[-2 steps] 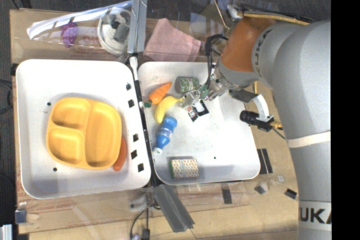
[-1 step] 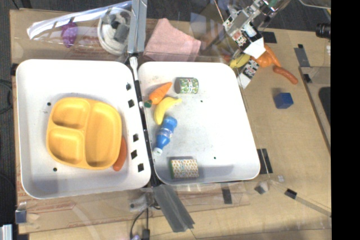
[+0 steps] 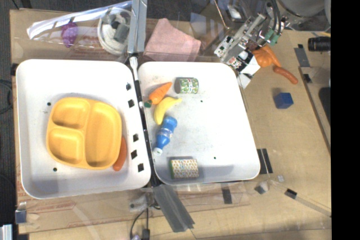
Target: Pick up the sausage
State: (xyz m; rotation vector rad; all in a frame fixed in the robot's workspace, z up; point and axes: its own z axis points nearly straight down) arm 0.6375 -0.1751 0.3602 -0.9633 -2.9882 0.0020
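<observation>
Left bin [image 3: 29,121], lodged between yellow divided plate [image 3: 84,132] and bin wall: sausage [image 3: 120,155], untouched. Gripper [image 3: 237,56]: beyond right bin [image 3: 225,132], well apart; open or closed, cannot tell.

Even, bright overhead light was seen; the left bin [image 3: 34,87] and right bin [image 3: 225,121] were nearly washed out, shadows were cast softly, and fine detail was slightly blurred.

Orange-red sausage [image 3: 120,158], yellow tray [image 3: 84,133], blue bottle [image 3: 165,132]
</observation>
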